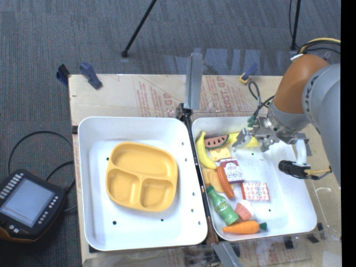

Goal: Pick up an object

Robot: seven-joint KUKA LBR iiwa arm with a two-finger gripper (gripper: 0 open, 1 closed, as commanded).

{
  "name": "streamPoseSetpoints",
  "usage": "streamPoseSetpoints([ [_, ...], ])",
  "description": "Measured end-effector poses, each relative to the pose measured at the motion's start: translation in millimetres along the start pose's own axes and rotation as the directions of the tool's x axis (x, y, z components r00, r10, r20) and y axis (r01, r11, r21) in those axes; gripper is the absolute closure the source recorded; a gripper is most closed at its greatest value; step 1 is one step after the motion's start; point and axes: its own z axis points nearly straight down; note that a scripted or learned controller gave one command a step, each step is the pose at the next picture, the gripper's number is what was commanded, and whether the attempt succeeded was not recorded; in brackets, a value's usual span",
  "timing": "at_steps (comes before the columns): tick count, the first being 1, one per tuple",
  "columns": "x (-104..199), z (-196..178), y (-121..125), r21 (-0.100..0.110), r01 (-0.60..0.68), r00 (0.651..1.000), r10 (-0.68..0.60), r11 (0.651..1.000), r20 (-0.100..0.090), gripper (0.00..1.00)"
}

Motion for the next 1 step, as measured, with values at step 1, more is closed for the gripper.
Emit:
streamPoseSetpoints([
  [1, -43.3, -8.3, 5.7, -0.013, 0.024, 1.0, -0.024, 1.0, 0.003, 0.0],
])
